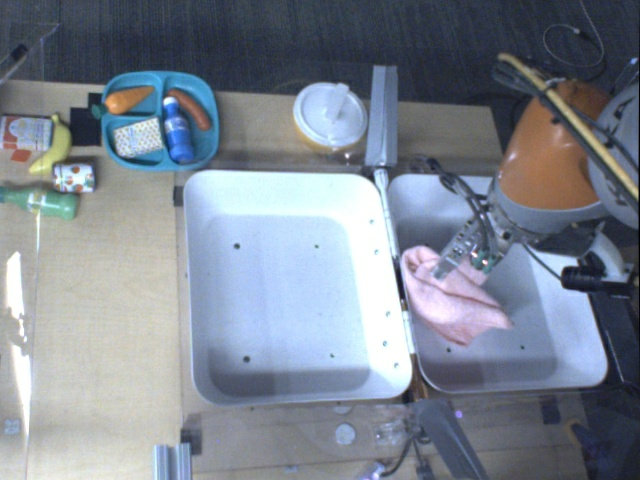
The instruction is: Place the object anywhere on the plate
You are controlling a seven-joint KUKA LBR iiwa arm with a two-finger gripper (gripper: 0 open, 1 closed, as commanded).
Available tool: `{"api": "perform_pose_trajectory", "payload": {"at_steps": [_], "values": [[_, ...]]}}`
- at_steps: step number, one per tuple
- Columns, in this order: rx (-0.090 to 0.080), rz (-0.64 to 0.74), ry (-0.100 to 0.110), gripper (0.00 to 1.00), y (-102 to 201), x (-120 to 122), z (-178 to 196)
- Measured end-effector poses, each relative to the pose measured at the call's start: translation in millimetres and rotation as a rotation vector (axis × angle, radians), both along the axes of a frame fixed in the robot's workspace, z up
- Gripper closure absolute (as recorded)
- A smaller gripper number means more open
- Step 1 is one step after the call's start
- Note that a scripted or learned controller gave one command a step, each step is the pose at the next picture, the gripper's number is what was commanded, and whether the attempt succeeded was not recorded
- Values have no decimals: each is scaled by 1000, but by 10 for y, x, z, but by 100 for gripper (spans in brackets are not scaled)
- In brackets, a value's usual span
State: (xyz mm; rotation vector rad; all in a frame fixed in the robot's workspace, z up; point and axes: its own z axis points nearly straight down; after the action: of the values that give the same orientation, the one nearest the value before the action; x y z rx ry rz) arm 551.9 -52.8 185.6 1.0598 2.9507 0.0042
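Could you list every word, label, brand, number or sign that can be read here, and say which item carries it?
Nothing here can be read as text.
Small box, left edge of the bench: red and white print, too blurred to read.
Small can beside it: patterned label, too small to read.
Blue bottle in the blue divided tray: a pale label, illegible.
Pink cloth in the right bin, under the tool: no print visible.
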Motion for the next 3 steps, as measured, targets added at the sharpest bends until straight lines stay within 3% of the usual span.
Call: {"api": "perform_pose_trajectory", "payload": {"at_steps": [1, 2, 3], "values": [[0, 5, 1, 100, 16, 19, 397], [-2, 407, 1, 100, 530, 4, 496], [-3, 692, 0, 100, 1014, -35, 370]]}}
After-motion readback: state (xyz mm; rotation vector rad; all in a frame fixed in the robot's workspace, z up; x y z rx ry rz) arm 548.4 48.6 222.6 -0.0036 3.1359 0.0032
